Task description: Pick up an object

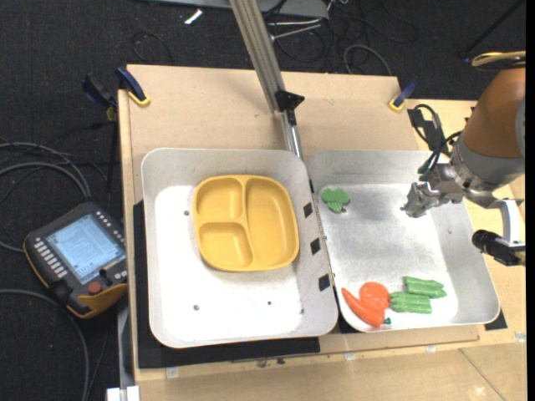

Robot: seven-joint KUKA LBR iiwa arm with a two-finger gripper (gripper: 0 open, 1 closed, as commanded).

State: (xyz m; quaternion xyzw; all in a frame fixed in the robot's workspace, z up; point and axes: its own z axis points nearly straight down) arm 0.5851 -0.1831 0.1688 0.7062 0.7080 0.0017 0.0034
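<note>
While the arm [493, 132] reaches in from the right, you find its hand [415, 205] low over the upper right part of the right bin [393, 249], above bare floor. Hand state: you cannot tell from this view, the tip being small and dark; nothing is seen in it.

Items, right bin:
- green leafy piece [335, 199], upper left, near the divide, well apart from the hand.
- red tomato [374, 295], lower edge, touching an orange carrot [359, 308].
- two green pods [416, 295], just beside the tomato, one lying above the other.

Items, left bin [167, 249]:
- yellow tray [247, 222], three compartments, lying flat at centre.

Other: a pendant [79, 257] with lit screen, off the surface at left.

Step in hand, by judgement: approach or search, no object yet picked. The hand stands over no item. Your next move calls for choosing a target, most likely the leafy piece to the left or the cluster at the lower edge, shifting across to it, and descending squarely. The cluster is crowded, so a grasp there risks nudging neighbours.
</note>
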